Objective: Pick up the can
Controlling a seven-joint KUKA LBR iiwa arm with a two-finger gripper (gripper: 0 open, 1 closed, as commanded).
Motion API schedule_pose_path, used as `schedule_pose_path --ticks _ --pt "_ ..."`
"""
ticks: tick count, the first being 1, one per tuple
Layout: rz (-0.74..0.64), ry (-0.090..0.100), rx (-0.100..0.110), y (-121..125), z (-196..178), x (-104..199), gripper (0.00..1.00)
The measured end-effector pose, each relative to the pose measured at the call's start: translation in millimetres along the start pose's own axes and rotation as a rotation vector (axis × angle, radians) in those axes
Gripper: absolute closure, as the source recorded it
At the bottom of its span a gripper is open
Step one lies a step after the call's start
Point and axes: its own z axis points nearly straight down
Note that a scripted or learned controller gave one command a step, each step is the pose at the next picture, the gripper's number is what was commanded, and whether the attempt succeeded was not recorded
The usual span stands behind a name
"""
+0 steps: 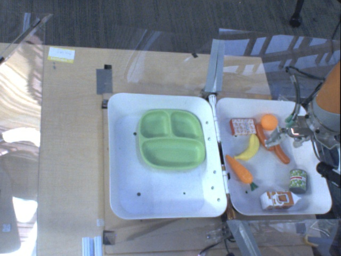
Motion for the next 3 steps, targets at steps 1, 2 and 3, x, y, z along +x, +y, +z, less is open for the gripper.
schedule_pose_path --ticks 1,2,3 --pt "0.071 -0.003 -0.007 16 99 -22 0.0" --pt "0.135 0.004 0.044 86 101 -19 0.0" --pt "0.179 -0.002 -0.004 23 99 -10 0.0"
